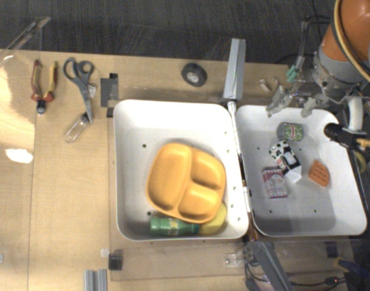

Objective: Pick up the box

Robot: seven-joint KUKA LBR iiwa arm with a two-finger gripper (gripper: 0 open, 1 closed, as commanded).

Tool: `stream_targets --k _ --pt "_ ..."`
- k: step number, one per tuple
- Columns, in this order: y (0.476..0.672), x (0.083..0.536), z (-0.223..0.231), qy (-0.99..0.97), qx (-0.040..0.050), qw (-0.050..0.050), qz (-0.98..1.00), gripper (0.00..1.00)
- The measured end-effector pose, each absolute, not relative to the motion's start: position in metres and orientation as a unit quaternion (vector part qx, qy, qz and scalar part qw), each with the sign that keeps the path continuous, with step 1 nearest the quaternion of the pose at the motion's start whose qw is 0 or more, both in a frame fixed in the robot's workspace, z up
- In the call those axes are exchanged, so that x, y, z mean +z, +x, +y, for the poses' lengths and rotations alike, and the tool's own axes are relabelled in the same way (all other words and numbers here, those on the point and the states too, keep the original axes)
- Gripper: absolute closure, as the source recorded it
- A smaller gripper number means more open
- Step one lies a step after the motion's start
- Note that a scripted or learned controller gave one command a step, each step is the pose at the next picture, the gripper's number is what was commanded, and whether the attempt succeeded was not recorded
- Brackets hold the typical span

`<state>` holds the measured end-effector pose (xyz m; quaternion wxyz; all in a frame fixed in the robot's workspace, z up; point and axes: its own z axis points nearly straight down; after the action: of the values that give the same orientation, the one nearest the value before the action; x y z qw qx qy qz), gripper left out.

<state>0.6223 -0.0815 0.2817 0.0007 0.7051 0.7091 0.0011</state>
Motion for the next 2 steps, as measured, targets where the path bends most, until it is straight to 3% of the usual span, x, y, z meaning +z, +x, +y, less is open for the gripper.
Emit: stream_targets --k 1,2 --pt "0.574 0.165 -0.120 0.639 0.0012 0.002 0.769 0.00" --pt "0.539 0.117 -0.125 0.594 0.0104 0.024 0.804 0.00"
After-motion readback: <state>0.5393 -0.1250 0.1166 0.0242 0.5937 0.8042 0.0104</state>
